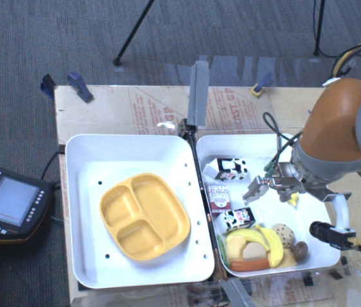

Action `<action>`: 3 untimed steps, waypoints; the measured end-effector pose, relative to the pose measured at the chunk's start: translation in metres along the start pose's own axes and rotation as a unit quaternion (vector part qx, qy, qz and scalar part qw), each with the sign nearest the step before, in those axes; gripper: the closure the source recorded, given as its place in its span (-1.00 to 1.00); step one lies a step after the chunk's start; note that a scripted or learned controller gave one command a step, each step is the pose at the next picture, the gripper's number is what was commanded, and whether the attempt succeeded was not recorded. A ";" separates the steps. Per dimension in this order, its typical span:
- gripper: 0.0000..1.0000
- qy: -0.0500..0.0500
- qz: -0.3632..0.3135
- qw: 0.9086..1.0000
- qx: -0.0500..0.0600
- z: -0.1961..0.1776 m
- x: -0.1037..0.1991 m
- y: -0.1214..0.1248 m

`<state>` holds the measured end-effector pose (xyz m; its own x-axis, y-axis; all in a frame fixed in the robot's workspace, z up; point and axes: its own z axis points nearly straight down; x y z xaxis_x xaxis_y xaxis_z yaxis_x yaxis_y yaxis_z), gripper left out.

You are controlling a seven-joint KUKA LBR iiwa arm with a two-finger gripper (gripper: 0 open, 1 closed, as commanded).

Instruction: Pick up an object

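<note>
Nearest the lens, along the front wall of the right-hand shallow white bin [267,139]: a heap of toy food. Curved yellow plastic banana [262,236] on top, an orange carrot-like stick [252,265] below it, a pale round slice [255,251] tucked between, a speckled beige cookie [284,235] just to the right, a small brown rounded piece [300,251] beside that.

Further back in the same bin, three small cartons in a loose column near the left wall: a black-and-white cow-patterned carton [239,217] touching the banana's upper end, a red-and-white printed box [219,198] just above, a second cow-patterned carton [231,168] nearest the back wall. A small yellow scrap [294,199] close under the wrist.

Over the middle of that bin, reaching in from the right: the grey arm with orange band [335,120], carrying the two-finger gripper [258,189]. Grey metal fingers angled left and down, hovering above bare bin floor between the cartons and the food heap. Nothing seen between the fingers; whether spread or closed, cannot tell at this size.

In the left shallow white bin [81,171]: a yellow three-compartment plastic plate [143,216], lying flat near the centre, well apart from the gripper.

Off the bench at far left, on grey carpet: a dark handheld control pendant with screen [11,203].
</note>
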<state>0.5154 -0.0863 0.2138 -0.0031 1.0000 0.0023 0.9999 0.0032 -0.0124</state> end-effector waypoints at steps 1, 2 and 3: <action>-1.00 -0.001 -0.060 0.998 -0.013 0.105 -0.017 -0.006; -1.00 -0.005 -0.200 0.980 -0.015 0.112 -0.002 0.050; -1.00 -0.002 -0.300 0.954 -0.003 0.029 0.053 -0.007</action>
<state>0.5079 -0.0336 0.1852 -0.5745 0.8185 0.0038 0.8185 0.5745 -0.0035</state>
